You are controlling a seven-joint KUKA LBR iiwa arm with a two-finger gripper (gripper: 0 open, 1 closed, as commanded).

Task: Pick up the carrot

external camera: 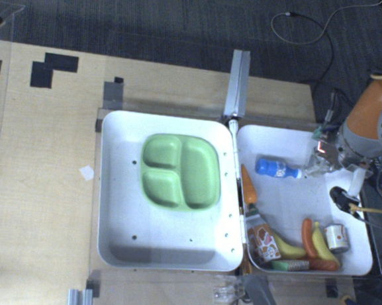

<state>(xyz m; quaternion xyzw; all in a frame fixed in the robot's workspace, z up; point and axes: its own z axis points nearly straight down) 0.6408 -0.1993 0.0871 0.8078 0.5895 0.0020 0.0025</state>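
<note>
Seen from above at a slant: a pale wooden bench (35,188) bearing two shallow white bins side by side, split by a metal rail.

In the left bin (113,241): a green divided tray (180,171) with three compartments, lying flat near the middle, nothing visible inside any compartment.

In the right bin (273,195): a blue bottle (275,168) on its side near the upper middle, cap end pointing right. Against the bin's left wall, just beside the dividing rail: the carrot (247,189), orange, lying lengthwise along the wall, thinner tip toward the top. Along the lower edge, a cluster: a brown snack packet (264,240), a yellow banana (287,248) just right of it, a red-and-green item below the banana, too small to name. Further right: an orange-red sausage-shaped piece (311,239) standing close to a small metal can (336,237).

At the right edge: the grey arm with its orange band (367,114), reaching over the right bin's upper right corner. Jaws (323,160) near the bottle's cap end, well apart from the carrot. Cannot tell how far the jaws stand open; nothing visibly gripped between them.

Beyond the bench: dark carpet and a looped cable (302,25).
</note>
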